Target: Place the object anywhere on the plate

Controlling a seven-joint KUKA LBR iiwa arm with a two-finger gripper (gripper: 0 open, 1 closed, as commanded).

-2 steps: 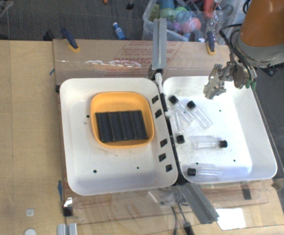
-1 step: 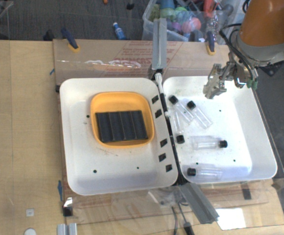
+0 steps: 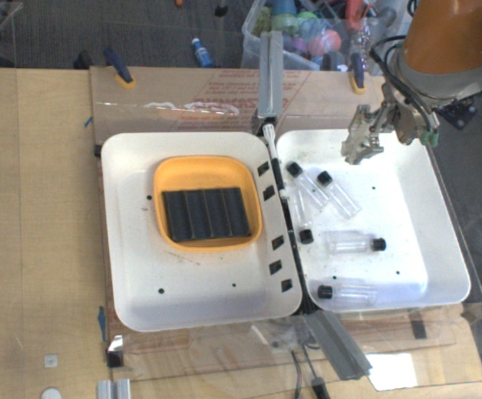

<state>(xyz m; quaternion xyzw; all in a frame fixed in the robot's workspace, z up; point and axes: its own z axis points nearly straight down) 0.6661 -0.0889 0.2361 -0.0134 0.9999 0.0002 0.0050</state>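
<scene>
Wooden tabletop carries two white bins: the tool [image 3: 364, 144], its state impossible to tell, hangs over the right bin's [image 3: 440, 223] upper part, with clear vials [image 3: 334, 196] lying below and left of it, and the yellow plate [image 3: 208, 202] far left.

Arm [image 3: 449, 23] cut off at top edge.
</scene>
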